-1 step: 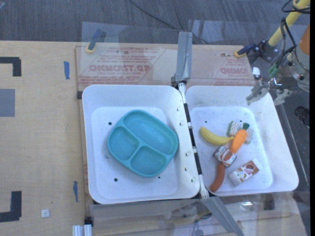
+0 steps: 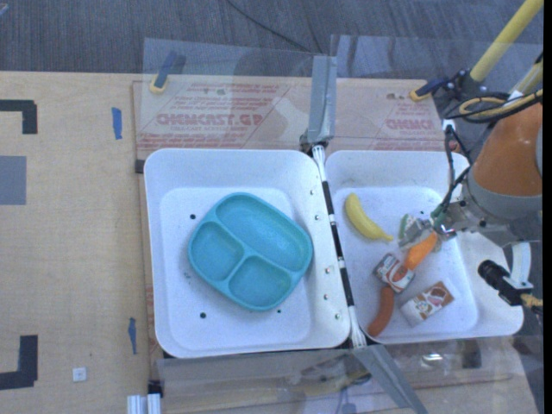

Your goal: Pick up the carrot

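Observation:
The orange carrot (image 2: 421, 251) lies at a slant in the middle of the right bin (image 2: 492, 317). Its upper end sits right under the tip of my gripper (image 2: 431, 230). The gripper reaches in from the right, low over the bin, and touches or nearly touches that end of the carrot. The wrist hides the contact, so I cannot tell whether the carrot is gripped.
In the right bin, a yellow banana (image 2: 364, 219) lies left of the carrot. A small red-and-white can (image 2: 392, 272), a reddish sausage (image 2: 380, 314) and a small carton (image 2: 428, 302) sit below it. The left bin (image 2: 164, 257) holds a blue divided plate (image 2: 250, 250).

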You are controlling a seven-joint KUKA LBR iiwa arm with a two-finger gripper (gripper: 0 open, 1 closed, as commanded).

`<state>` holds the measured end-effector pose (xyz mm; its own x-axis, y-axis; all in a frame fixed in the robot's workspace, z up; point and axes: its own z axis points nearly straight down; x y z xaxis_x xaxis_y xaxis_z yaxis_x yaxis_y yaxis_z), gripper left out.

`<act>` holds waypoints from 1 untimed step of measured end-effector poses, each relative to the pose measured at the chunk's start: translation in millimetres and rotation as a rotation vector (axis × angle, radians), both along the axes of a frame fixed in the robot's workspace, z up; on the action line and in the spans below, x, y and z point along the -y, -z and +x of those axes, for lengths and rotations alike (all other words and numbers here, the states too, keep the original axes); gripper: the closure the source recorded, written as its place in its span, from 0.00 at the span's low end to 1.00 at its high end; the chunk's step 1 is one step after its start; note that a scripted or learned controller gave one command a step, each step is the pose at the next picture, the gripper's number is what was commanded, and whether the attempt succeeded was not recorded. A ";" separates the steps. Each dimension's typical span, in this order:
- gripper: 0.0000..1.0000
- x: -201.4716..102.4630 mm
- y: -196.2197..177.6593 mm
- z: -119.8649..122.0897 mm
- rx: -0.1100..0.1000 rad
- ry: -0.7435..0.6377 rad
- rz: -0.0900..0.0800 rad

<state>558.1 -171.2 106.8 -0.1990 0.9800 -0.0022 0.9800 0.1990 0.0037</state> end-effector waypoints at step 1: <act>1.00 3.7 -10.6 0.1 0.004 0.007 -0.003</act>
